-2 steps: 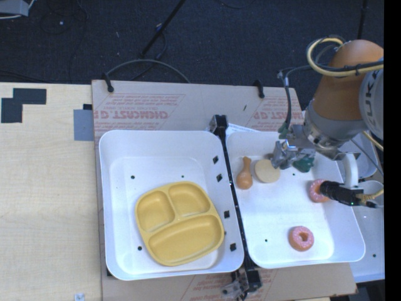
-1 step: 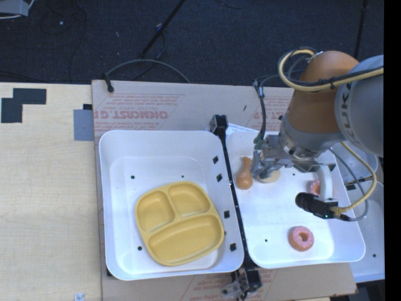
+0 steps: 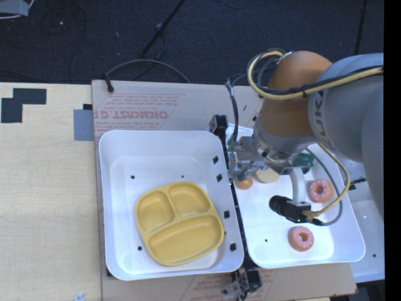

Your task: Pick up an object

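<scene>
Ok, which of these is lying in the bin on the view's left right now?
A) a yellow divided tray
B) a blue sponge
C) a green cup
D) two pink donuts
A: the yellow divided tray lies flat in the left-of-view bin, while a pink donut and a second donut sit in the other bin, under the arm.

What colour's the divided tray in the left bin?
The divided plastic tray is yellow, camera view.

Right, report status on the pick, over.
Gripper at right bin left wall, over small orange piece; cream piece beside it. Grasp not confirmed. Upper donut, lower donut lie apart from it.
</scene>
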Robot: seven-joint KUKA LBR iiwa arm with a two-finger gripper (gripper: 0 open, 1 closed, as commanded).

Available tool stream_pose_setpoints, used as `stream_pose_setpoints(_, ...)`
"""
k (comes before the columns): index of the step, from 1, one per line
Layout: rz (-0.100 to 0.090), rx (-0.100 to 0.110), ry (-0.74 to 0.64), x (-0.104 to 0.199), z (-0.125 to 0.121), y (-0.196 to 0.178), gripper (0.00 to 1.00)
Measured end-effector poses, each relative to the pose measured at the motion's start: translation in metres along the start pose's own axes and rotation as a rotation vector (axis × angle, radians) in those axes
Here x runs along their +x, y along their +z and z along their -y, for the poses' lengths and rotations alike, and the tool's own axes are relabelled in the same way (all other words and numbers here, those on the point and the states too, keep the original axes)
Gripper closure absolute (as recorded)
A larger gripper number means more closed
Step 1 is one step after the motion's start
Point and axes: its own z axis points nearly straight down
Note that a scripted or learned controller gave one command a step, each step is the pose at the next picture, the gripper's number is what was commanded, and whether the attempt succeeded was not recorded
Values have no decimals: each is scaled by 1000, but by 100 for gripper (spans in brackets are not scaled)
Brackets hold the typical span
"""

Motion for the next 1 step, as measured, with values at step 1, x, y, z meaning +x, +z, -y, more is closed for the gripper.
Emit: stream_pose_setpoints(1,0,2,-1,61,17,3,100)
